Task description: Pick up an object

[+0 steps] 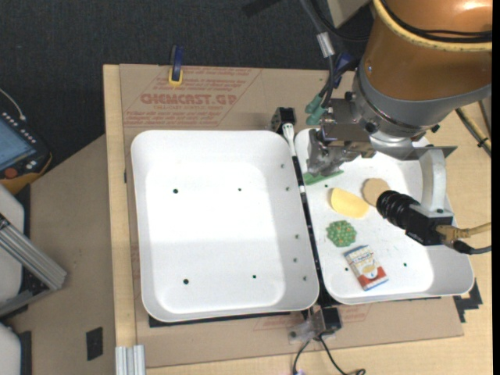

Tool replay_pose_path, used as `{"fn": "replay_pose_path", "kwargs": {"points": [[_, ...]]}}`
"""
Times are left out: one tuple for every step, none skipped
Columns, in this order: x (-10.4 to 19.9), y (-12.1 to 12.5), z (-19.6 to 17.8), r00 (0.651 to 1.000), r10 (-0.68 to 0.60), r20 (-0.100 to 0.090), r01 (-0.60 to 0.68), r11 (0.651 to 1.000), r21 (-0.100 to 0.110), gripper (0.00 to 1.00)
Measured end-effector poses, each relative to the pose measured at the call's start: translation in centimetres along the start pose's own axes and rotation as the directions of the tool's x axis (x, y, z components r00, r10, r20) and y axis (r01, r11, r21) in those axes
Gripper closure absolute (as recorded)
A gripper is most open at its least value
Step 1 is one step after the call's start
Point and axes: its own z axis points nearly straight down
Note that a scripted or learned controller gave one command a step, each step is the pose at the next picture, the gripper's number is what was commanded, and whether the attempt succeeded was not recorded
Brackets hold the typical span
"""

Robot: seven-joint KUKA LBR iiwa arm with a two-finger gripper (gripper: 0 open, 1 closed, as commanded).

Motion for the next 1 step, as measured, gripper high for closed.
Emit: {"fn": "replay_pose_path", "kwargs": {"points": [[-3.10,-0.15,4.65,1.000,0.008,0.004,-0.008,1.000,0.014,1.00]]}}
